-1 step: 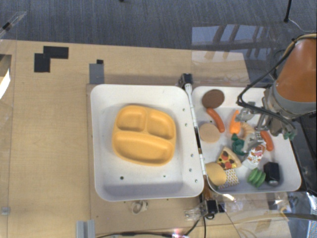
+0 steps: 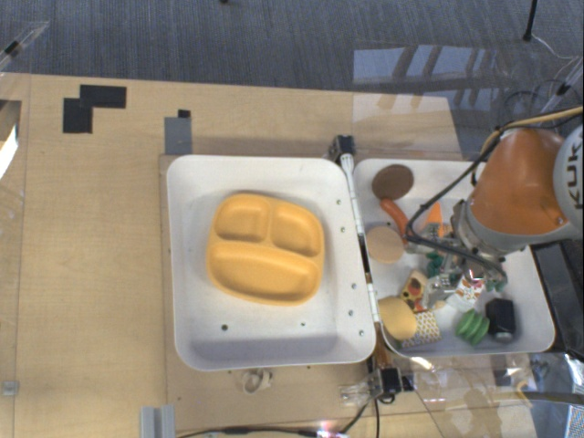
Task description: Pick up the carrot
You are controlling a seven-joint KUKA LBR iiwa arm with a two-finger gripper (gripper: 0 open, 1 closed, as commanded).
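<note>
Near edge of right white bin (image 2: 538, 340): green ridged toy (image 2: 472, 326), black block (image 2: 501, 318), yellow round piece (image 2: 398, 317). Gripper (image 2: 453, 281) hangs over the clutter mid-bin, likely lining up a pick; can't tell its state. Orange carrot (image 2: 394, 213) lies further back-left, beside the brown disc (image 2: 393, 182). Left bin (image 2: 182, 245) holds yellow divided plate (image 2: 266, 247).
</note>
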